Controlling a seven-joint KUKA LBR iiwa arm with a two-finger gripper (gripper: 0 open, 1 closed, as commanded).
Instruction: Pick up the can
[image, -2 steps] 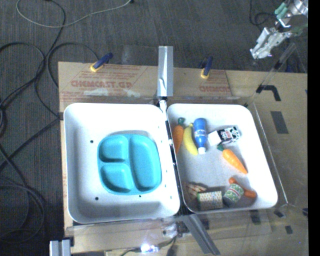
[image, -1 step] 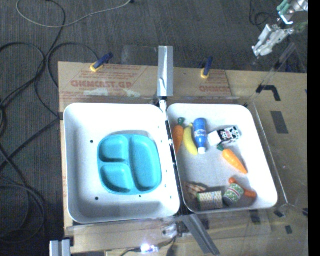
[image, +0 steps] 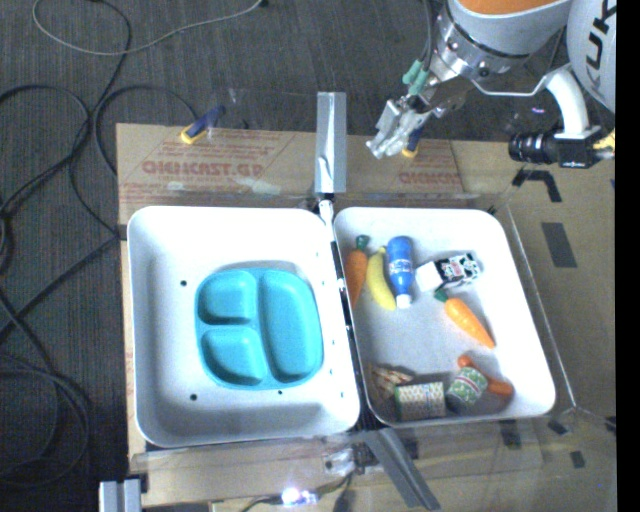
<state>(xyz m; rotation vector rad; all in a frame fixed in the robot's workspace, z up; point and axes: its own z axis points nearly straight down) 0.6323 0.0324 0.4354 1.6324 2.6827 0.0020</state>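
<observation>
The hand (image: 394, 135) hangs high above the far rim of the right bin (image: 520, 262), holding nothing; from this slant I cannot tell how its grasp is set. The can (image: 466, 389), green and lying tipped on its side, sits in the near corner of that bin, well apart from the hand. Trouble lies in the crowding there. A small carrot (image: 487, 378) touches the can on its far and right sides, a box (image: 420, 398) lies just beside it on the left, and the bin wall stands close behind. A descent slightly off could land on the carrot or box instead, or catch the rim. The rounded side may also roll or slip out of a pinch, nudging the can deeper into the corner
</observation>
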